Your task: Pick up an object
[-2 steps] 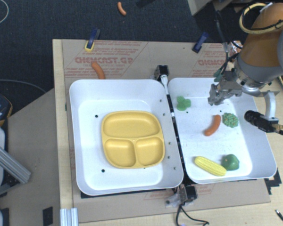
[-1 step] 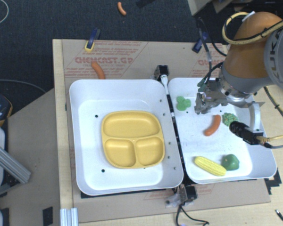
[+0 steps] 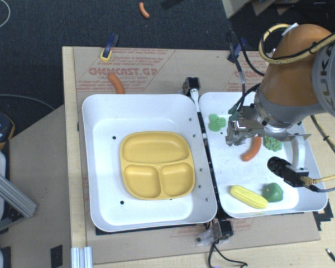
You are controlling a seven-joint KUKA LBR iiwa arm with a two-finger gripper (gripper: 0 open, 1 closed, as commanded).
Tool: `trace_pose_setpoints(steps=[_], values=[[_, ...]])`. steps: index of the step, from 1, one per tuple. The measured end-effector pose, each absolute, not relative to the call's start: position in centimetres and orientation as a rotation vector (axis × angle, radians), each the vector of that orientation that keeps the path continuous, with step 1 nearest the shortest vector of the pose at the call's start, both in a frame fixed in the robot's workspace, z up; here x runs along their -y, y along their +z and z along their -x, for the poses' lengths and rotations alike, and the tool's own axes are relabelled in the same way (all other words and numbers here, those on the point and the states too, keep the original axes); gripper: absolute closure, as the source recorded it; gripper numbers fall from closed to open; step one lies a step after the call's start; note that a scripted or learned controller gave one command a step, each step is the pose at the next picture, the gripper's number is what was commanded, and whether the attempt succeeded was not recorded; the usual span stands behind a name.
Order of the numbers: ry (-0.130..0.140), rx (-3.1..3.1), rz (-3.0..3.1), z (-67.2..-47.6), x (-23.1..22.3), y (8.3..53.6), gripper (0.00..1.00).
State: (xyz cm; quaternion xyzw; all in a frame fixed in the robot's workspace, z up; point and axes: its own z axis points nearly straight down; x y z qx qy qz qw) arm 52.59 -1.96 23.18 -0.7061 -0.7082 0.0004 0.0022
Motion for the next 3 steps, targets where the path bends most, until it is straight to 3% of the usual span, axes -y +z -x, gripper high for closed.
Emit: trace_pose_setpoints(steps=[1, 2, 3], values=[[0.004, 2.218, 2.220, -53.4, 2.6, 21.4, 1.00], [-0.001, 2.221, 2.223, -53.1, 3.6, 22.1, 1.00], [0.000, 2.222, 2.220, -53.5, 2.1, 21.6, 1.00]])
